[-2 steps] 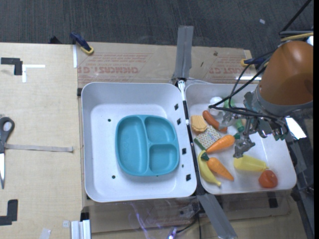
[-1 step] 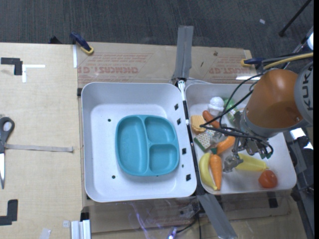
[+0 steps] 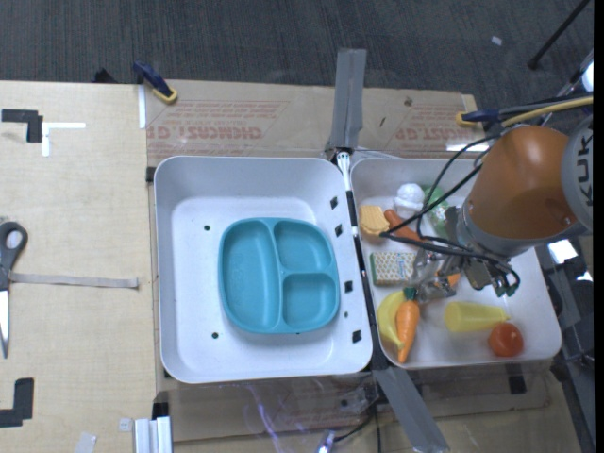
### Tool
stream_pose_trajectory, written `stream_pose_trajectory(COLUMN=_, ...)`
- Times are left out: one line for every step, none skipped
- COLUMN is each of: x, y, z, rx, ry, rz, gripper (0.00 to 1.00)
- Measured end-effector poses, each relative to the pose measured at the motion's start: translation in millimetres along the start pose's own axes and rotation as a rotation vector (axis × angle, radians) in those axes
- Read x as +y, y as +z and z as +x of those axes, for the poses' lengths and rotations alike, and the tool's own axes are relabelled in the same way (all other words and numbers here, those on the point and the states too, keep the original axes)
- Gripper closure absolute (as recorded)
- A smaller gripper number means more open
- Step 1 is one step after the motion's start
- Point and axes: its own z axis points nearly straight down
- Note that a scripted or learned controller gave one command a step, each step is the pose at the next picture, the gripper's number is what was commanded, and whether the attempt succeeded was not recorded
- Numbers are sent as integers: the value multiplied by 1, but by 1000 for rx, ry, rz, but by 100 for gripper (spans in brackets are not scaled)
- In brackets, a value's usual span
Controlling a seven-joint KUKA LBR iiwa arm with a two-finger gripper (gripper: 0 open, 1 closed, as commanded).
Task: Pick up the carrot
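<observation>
Carrot [image 3: 407, 325] lies loose on floor of right bin [image 3: 538, 352], about 7 o'clock in bin, touching banana [image 3: 388, 315]; judged not yet picked up.

Gripper [image 3: 432, 281] hangs just above carrot's top end, at its 1 o'clock; cables hide tips, cannot tell how far open, nothing visibly gripped. Descent, grasp, lift all left.

Tomato [image 3: 505, 339] at 5 o'clock in bin.

Left bin [image 3: 175, 281] holds blue divided plate [image 3: 280, 275].

Bench beyond: cardboard [image 3: 236, 121], scissors [image 3: 8, 272] at 9 o'clock, dark carpet [image 3: 236, 17] at 12.
</observation>
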Motion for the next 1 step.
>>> stream_pose_trajectory(x=0, y=0, z=0, rx=0, ry=0, rz=0, gripper=0)
